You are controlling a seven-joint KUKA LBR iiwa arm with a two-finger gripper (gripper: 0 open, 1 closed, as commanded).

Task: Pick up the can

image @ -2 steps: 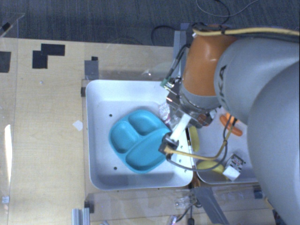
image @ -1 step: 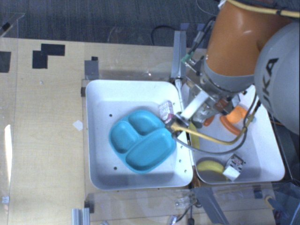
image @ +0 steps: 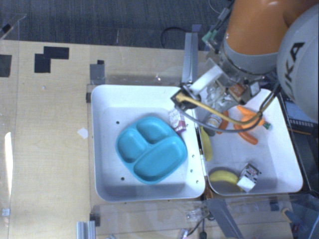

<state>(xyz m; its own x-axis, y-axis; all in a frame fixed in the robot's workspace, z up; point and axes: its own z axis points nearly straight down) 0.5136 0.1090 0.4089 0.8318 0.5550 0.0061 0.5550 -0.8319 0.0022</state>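
Arm (image: 269, 29) reaching in from upper right, wrist bent down, claw (image: 215, 114) low.

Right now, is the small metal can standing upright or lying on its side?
Cannot tell for sure. The small metal can sits in the right white bin beneath the pincer, largely hidden; a round end faces the camera.

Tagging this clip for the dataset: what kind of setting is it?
Likely a lab bin-picking bench, not a kitchen: two shallow white bins side by side on a wooden bench, a KUKA arm reaching in, and toy-like items such as a blue divided plate.
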